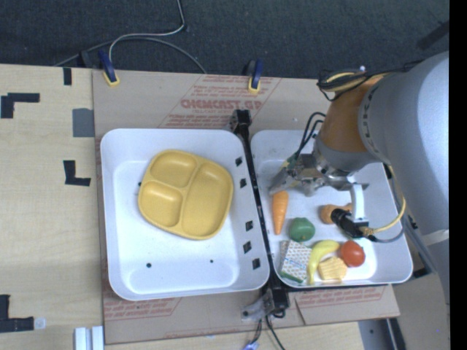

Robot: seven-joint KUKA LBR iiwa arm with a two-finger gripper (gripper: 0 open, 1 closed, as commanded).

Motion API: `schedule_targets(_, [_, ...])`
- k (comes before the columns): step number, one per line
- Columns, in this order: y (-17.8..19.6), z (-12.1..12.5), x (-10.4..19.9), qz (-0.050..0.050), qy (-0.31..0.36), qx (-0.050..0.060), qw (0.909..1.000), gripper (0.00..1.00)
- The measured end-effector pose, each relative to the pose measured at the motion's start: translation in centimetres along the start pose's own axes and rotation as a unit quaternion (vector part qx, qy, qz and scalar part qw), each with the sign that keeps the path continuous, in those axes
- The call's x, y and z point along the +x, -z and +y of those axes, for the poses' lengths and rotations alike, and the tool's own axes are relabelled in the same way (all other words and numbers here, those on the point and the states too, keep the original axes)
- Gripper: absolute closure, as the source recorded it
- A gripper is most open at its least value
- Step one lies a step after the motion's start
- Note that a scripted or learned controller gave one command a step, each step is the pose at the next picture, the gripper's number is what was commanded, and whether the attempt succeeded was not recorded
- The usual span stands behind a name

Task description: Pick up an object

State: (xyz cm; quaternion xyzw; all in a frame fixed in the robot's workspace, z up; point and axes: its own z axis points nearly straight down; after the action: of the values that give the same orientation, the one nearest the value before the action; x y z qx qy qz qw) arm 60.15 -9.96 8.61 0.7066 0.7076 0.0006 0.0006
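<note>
The arm (379,122) is reaching in from the right and hanging its claw (292,175) low over the right bin (398,272), near that bin's upper left part and just above the top of the carrot (280,211). That placement reads as a descent aimed at the carrot, since the claw is sitting right by its thick end, though whether it is touching cannot be told. How the claw is standing, wide or narrow, is too blurred to tell, and nothing is showing within it, so no object is being held as far as can be seen. The toys are all lying in the right bin: the carrot is pointing down along the left wall, a green ball (301,229) is resting just beside its tip, a banana (321,257) and a tomato (352,254) are lying near the bottom edge, and a small patterned box (295,261) is sitting in the bottom left corner. The left bin (124,268) is carrying a yellow tray (185,193), apparently as a spare target and well apart from the claw. Both bins are resting on cardboard (211,97) clamped to the surface (44,217), probably to stop sliding.
</note>
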Motion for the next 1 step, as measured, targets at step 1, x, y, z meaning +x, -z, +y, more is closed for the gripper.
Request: schedule_targets(1, [0.04, -2.57, 0.38, -0.001, 0.0, -0.002, 1.0, 0.0])
